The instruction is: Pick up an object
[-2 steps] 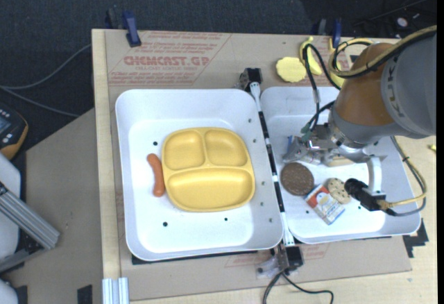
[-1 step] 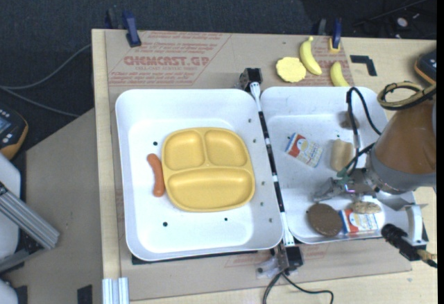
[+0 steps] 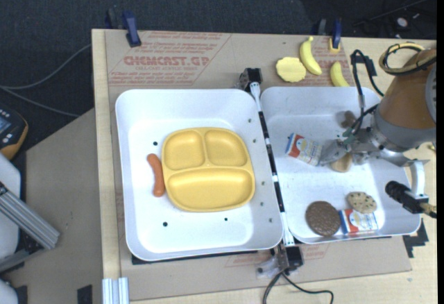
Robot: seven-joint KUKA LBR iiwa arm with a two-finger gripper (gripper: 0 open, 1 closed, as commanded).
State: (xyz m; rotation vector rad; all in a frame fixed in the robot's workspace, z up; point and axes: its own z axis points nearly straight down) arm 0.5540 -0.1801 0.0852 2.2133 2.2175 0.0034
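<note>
The gripper [image 3: 341, 151] sits low in the right bin [image 3: 305, 103], just beside a small milk carton [image 3: 303, 148] and a tan object [image 3: 340, 164]; how its jaws stand cannot be made out. In the left bin [image 3: 132, 178], a yellow divided tray [image 3: 207, 169] lies beside a hot dog [image 3: 157, 175].

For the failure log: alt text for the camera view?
The gripper is low in the right bin beside a small carton. The left bin holds a yellow divided tray and a toy sausage.
</note>
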